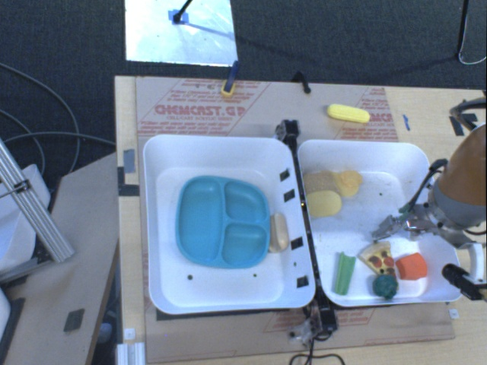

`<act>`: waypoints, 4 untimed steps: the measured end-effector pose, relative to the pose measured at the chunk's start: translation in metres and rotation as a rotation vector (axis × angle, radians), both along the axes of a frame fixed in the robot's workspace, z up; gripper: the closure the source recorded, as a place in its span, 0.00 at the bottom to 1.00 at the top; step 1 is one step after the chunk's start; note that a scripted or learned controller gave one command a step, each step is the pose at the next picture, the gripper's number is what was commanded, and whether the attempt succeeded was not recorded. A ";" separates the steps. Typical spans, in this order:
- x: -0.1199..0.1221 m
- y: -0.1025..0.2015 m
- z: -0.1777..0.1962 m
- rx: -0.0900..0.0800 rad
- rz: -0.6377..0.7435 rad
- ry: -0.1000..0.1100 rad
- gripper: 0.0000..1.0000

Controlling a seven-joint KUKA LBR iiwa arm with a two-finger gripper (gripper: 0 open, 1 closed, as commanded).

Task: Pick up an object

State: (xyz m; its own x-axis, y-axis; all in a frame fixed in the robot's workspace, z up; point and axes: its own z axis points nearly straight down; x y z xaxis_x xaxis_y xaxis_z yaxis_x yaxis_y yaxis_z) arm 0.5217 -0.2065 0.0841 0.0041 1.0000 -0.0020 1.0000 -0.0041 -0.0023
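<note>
Pizza slice toy (378,258) lies flat in the right bin (365,152), beside an orange block (412,266).

Setting: robotics lab test cell, not a home or kitchen. Evidence: wooden surface (426,109) covered by a printed cardboard sheet (202,109), carrying two shallow white bins (152,226) side by side. Dark carpet floor (61,36) with loose black cables (38,139) trailing across it. Aluminium extrusion framing (30,207) at left. Bin contents are toy food and a blue compartment tray (223,222). Grey robot arm (464,185) at right.
</note>
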 end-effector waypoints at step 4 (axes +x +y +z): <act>0.002 0.093 -0.003 0.001 0.002 -0.003 0.00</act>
State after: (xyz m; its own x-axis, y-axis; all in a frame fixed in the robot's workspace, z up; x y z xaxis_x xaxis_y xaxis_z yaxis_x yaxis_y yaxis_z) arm 0.5241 -0.1140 0.0810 0.0023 1.0000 -0.0009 1.0000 -0.0023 0.0004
